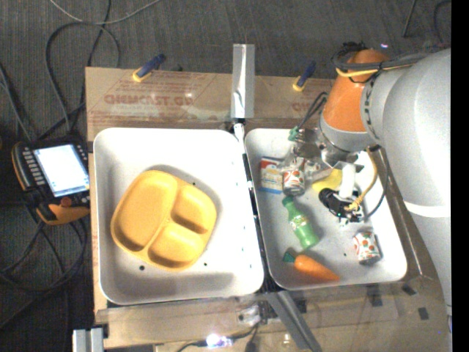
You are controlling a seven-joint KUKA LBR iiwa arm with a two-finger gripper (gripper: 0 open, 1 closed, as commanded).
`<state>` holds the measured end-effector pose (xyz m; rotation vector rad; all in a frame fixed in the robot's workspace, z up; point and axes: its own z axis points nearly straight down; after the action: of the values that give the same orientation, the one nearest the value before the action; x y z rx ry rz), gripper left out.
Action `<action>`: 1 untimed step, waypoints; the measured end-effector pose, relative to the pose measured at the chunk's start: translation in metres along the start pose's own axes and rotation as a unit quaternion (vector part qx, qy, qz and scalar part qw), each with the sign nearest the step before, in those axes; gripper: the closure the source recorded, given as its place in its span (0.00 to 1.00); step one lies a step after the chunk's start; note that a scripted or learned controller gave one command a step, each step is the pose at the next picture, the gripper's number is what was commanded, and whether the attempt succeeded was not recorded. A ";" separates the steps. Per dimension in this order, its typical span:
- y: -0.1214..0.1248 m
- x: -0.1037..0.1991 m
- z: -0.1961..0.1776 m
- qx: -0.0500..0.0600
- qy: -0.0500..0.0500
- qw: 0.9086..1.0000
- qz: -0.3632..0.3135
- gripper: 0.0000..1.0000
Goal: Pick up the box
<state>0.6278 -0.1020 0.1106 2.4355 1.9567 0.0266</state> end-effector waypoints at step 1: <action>-0.001 0.000 -0.008 0.001 0.000 1.000 0.000 1.00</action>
<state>0.6272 -0.1014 0.1185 2.4373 1.9585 0.0241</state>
